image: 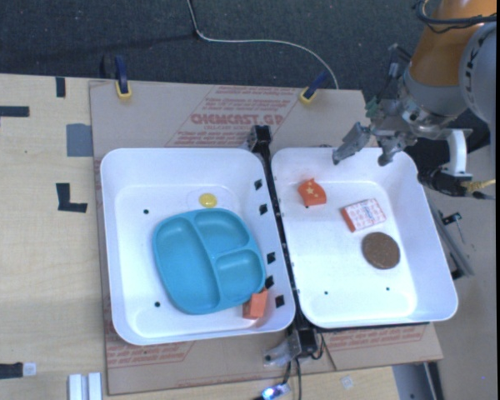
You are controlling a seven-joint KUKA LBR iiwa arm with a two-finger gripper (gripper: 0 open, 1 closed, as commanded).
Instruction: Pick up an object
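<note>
My gripper (368, 150) hangs above the far edge of the right bin (417, 302), its two fingers spread open with nothing between them. Below it in that bin lie an orange block (312, 193), a red and white packet (363, 216) and a brown round disc (381, 250). The orange block sits to the gripper's lower left, the packet almost straight below it. In the left bin (117, 223) rests a blue divided plate (208, 259), with a small yellow piece (207, 199) behind it and an orange piece (255, 305) at its near right corner.
A black divider (271, 215) runs between the two bins. Clamps (121, 86) hold the cardboard sheet at the back, and a white cable (258, 42) trails across the dark floor. The arm's orange band (462, 7) rises at the upper right.
</note>
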